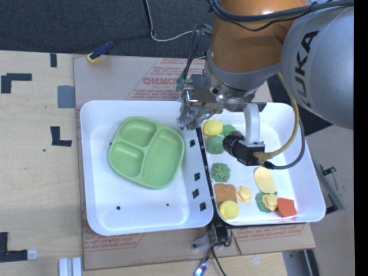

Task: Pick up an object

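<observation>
So the arm (276,45) is reaching in from the right, and its big orange and grey body covers the back part of the right bin (305,171). The jaws (191,115) sit low over the divider between the 2 white bins, right at the back end of that divider. Can't tell if they're open or closed, the wrist hardware blocks the tips, and nothing is visible between them.

Just right of the jaws and a touch nearer the camera there's a yellow round toy (213,127), with a green round one (215,145) touching it on the near side. Further toward the front from the jaws: a dark green bumpy piece (220,171), then an orange-brown block (225,192), then a yellow ball (229,210) by the front rim. Off to the right and front of the jaws are a pale yellow oval (264,179), a small yellow bit (244,195), a green and yellow lump (267,202) and a red-orange block (287,207) in the front corner. A black cylinder part (238,148) hangs off the wrist just right of the green round toy.

Left and slightly in front of the jaws, the left bin (98,206) holds a green divided plate (147,152) with 3 compartments, lying flat and a bit rotated. Both bins sit on a cardboard sheet (115,79) on the counter (34,183).
</observation>
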`<state>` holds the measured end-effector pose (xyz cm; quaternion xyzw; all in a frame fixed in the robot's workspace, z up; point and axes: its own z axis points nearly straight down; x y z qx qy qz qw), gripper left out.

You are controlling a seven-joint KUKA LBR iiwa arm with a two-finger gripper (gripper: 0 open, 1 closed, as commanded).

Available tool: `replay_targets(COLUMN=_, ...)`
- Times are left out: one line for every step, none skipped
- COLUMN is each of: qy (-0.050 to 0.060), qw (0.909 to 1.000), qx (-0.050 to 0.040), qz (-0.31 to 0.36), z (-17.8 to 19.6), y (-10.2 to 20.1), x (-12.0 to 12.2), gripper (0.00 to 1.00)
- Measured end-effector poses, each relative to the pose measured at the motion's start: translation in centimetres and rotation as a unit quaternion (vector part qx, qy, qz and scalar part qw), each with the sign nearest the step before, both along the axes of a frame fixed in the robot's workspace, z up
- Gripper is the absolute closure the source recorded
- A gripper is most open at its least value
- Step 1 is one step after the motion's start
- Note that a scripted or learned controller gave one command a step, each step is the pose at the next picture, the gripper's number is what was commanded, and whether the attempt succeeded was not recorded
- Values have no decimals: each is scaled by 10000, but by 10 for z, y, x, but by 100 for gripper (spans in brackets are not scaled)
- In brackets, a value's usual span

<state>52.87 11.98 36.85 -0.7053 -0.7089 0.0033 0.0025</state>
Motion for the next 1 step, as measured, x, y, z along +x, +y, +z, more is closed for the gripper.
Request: replay_targets(qy=-27, qw=10000, qx=3, qz=-7, z=14, y=-2, x=1, gripper=100)
